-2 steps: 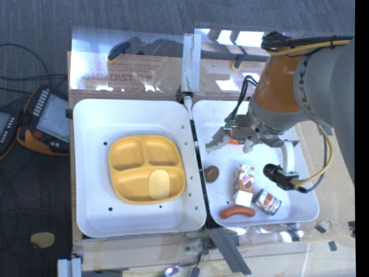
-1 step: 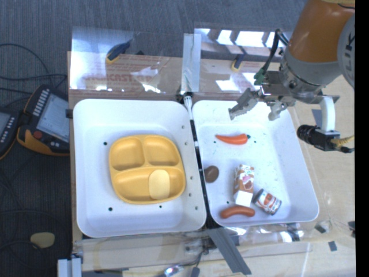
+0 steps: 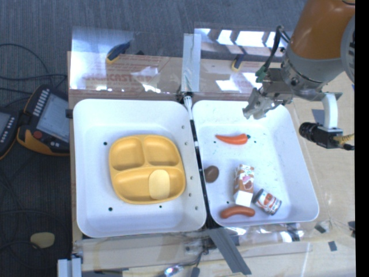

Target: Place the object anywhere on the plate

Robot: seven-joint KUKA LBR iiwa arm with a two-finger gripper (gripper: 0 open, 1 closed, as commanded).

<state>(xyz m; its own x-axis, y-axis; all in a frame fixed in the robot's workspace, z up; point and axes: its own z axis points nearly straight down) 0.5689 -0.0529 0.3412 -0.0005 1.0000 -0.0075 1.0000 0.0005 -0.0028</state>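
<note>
Holding a pale piece [image 3: 159,183] — yellow plate [image 3: 128,154], left bin [image 3: 86,154].

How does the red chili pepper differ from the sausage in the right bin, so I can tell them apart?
The chili pepper is brighter orange-red with a dark green stem end; the sausage is duller brownish red and plain. The chili pepper tapers to a point at its left end; the sausage has two rounded ends. The chili pepper lies in the bin's upper part, nearer the gripper; the sausage lies by the front wall. Both are long and lie roughly crosswise.

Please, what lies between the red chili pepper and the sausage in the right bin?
In the camera view, a small carton lies between the chili pepper and the sausage.
</note>
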